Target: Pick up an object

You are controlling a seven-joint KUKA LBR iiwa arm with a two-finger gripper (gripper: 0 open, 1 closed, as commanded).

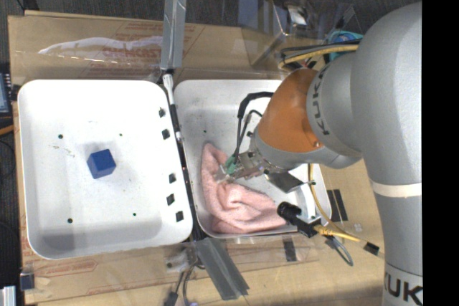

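Gripper (234, 167) low over pink cloth (237, 201), likely going for it; grip state unclear; blue cube (102, 163) far left.

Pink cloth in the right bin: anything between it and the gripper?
Nothing visible. The gripper sits right at the upper edge of the pink cloth in the right bin, with no other item between them. The blue cube lies apart in the left bin.

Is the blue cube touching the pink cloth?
Apart. The camera view shows the blue cube in the left bin and the pink cloth in the right bin.
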